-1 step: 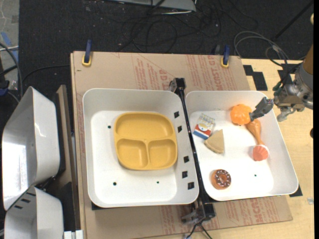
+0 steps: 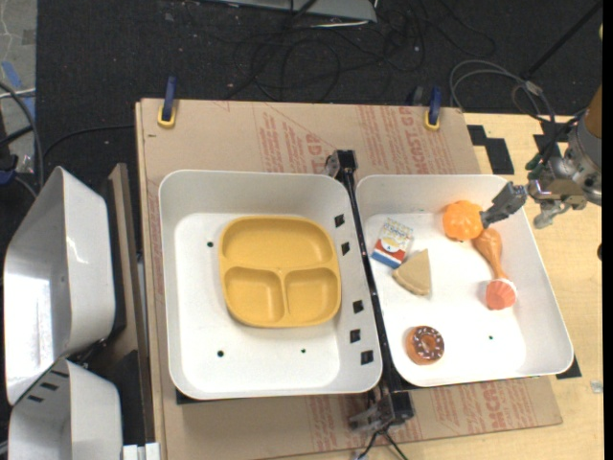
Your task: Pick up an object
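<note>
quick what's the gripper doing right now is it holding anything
Gripper: open, holding nothing, at the right bin's far right edge beside the orange fruit.

The tool (image 2: pixel 525 204) hung over the right bin's (image 2: pixel 551 300) far right rim. Just beside it lay an orange (image 2: pixel 462 220) and a drumstick (image 2: pixel 492 257), crowding that corner. Farther off sat a sandwich wedge (image 2: pixel 415 276), a carton (image 2: pixel 393 241) and a donut (image 2: pixel 424 344), with bare floor between the drumstick and donut.

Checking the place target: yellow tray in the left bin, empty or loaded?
Empty. The yellow tray lies flat in the left bin, all three compartments bare.
</note>
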Motion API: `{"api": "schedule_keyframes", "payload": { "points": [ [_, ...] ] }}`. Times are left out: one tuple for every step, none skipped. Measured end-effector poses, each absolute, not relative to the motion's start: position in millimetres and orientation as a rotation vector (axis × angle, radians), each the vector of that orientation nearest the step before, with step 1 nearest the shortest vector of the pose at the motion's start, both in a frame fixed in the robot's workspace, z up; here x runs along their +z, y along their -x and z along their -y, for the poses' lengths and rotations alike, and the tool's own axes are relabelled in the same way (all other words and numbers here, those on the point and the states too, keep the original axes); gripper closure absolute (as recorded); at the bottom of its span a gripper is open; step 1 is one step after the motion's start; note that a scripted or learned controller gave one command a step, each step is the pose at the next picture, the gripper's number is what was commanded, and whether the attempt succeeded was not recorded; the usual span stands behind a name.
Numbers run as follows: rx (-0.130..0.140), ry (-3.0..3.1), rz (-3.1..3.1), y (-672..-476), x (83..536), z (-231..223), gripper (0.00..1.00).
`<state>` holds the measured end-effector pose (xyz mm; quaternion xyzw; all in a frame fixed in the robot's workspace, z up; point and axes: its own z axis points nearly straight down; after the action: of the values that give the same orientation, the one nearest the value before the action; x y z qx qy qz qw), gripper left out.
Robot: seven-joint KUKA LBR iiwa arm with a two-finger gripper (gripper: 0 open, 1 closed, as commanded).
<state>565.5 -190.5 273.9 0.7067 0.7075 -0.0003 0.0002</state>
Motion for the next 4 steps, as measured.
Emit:
{"api": "schedule_keyframes", "payload": {
  "points": [
    [-0.005, -2.225, -2.224, -567.6, 210.1, 187.8, 0.00],
    [-0.004, -2.225, -2.224, -564.9, 162.6, 179.1, 0.00],
    [-0.002, -2.225, -2.222, -561.8, 103.7, 170.1, 0.00],
    [0.002, -2.221, -2.219, -563.3, 117.3, 170.6, 1.00]
  ]
}}
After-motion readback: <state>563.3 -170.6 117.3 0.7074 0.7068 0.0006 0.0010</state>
